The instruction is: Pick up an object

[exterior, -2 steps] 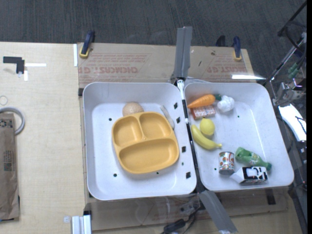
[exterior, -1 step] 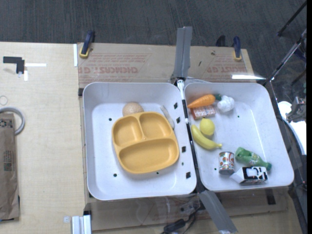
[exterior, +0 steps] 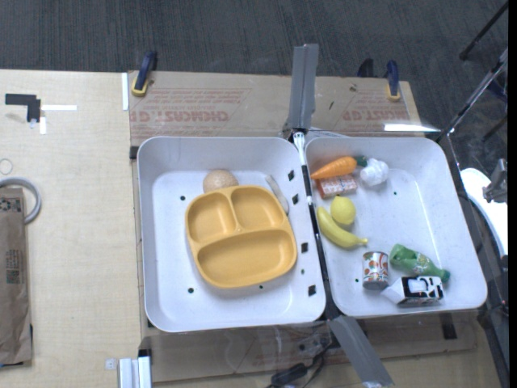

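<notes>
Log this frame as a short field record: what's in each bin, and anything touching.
left bin: yellow tray, three compartments; beige ball behind it
right bin: carrot, white wad, red packet, lemon, banana, can, green bag, carton
contacts: lemon against banana

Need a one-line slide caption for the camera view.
Left bin holds a yellow divided plate; right bin holds toy groceries.
</notes>
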{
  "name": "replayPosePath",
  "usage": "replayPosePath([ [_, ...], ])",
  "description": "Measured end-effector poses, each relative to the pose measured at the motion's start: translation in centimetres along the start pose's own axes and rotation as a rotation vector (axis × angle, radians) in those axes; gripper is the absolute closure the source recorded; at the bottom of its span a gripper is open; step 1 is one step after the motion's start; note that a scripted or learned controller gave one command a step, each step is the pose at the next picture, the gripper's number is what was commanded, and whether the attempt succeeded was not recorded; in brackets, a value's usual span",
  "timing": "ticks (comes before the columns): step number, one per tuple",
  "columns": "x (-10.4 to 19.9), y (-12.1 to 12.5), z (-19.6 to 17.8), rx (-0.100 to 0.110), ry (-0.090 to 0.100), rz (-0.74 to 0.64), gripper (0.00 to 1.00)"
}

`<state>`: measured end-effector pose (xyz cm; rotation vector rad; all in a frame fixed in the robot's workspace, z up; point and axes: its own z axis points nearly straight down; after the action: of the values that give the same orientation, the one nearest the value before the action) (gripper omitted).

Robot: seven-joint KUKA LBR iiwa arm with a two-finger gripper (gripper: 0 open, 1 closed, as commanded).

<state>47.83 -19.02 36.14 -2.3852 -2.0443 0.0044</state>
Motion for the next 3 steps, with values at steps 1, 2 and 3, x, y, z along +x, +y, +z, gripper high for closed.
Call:
replayPosePath([
  [1, -0.9, 0.1, 2.3, 0.002, 0.000, -0.010, 1.00],
  [2, -1.2, 0.1, 2.6, 0.002, 0.000, -0.011, 1.00],
  [3, -0.9, 0.1, 1.0, 0.000, 0.000, -0.015, 1.00],
])
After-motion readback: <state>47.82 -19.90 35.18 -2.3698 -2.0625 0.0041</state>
